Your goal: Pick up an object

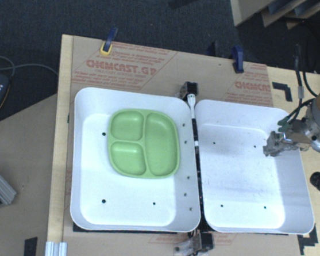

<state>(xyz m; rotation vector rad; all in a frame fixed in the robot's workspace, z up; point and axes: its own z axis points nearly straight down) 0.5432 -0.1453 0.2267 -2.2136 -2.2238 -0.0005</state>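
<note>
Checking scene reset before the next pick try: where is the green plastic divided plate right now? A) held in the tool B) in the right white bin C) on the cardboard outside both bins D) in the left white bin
D: the green plastic divided plate lies flat in the left white bin, while the tool is over the right white bin, apart from it.
</note>
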